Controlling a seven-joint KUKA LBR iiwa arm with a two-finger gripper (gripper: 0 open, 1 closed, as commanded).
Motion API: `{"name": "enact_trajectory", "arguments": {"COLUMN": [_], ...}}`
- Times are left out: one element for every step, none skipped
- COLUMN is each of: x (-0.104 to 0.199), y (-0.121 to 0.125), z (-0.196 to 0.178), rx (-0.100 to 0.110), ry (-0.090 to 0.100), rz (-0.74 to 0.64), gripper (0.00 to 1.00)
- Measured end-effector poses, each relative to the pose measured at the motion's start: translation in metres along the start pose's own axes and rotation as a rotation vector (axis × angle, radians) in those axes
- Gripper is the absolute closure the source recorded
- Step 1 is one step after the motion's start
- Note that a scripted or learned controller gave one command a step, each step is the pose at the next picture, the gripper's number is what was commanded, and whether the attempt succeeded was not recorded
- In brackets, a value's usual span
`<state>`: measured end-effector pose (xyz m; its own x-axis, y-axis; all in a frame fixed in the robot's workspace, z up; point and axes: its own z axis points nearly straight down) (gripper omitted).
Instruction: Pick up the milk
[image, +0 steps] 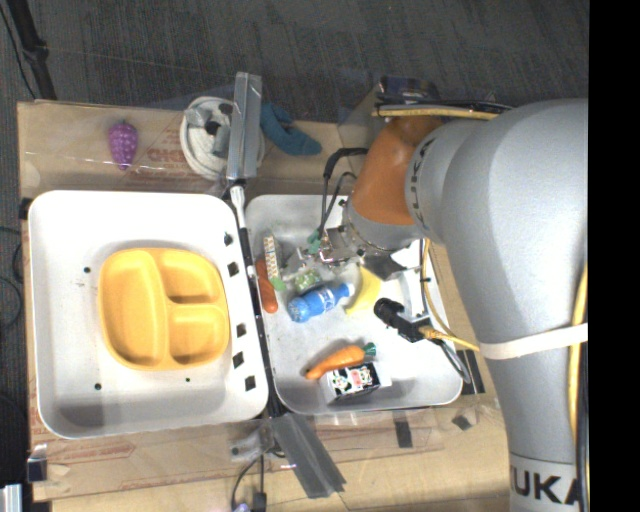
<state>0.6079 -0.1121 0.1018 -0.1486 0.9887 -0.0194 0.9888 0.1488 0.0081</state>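
Milk carton, small with a black-and-white cow print, lies on its side at the near edge of the right bin, a carrot touching its far side. Judged light, stiff-walled and slightly crushable; best gripped across its narrow flat faces. Farther in sit a blue bottle and clutter, where the pincer hovers; its state cannot be told.

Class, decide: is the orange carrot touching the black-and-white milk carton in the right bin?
Touching. The camera view shows the carrot lying against the milk carton's top edge, no white bin floor between them.
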Motion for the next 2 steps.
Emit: {"name": "enact_trajectory", "arguments": {"x": [0.024,0.002], "y": [0.014,0.000], "z": [-0.091,0.008], "rx": [0.007,0.003], "ry": [0.020,0.013], "rz": [-0.190,-0.267], "gripper": [0.00,0.00]}}
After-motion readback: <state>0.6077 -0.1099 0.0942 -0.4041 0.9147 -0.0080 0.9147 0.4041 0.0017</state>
